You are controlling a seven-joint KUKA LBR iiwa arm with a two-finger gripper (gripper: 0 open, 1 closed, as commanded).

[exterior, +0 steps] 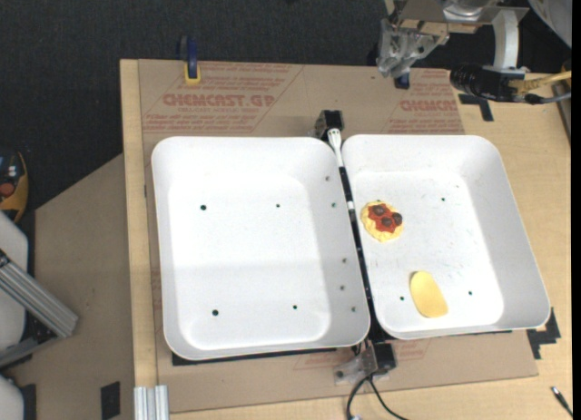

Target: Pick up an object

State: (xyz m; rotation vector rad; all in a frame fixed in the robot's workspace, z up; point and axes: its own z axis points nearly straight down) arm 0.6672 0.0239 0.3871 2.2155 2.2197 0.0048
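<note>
Two objects lie in the right bin (490,173). A small yellow round piece with red and dark spots (382,221) rests near the bin's left wall. A plain yellow oval piece (428,294) lies closer to the front edge. My gripper (398,62) hangs high above the bench, beyond the far rim of the right bin, well away from both objects. Nothing shows between its fingertips.
The left bin (182,228) stands beside the right one, joined along a black clamp strip (345,200). Both sit on a brown board (236,92) with a blue-yellow clamp (190,57) at the back left. Cables and brackets lie at the right.
</note>
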